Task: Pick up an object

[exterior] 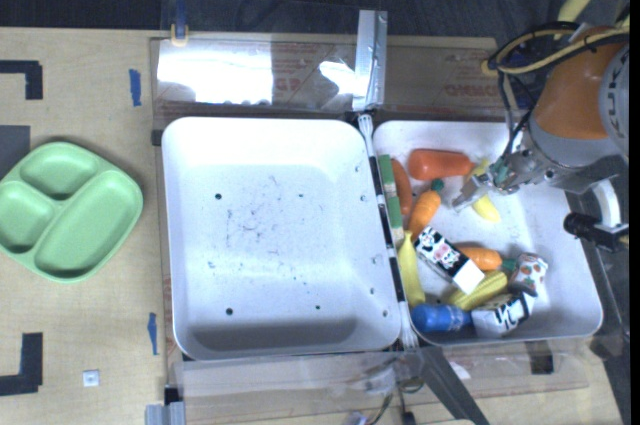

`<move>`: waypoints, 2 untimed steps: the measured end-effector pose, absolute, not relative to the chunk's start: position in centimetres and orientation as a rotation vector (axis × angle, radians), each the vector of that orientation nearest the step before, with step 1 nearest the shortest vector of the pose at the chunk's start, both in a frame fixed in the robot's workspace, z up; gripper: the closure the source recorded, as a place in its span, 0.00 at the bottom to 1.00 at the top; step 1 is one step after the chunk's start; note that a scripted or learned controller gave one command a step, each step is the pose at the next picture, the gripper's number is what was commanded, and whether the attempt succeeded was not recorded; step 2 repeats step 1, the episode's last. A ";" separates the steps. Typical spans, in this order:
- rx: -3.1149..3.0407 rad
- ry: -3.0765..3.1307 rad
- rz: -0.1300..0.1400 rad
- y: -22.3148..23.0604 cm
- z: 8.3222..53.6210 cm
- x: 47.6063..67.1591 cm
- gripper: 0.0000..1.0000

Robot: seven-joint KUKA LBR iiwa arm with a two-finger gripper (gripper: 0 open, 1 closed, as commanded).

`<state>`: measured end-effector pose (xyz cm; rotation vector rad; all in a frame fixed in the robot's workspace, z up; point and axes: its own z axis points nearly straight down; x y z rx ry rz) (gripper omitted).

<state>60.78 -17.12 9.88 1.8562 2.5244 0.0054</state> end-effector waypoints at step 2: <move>1.856 2.520 0.008 -17.2 10.9 60.9 1.00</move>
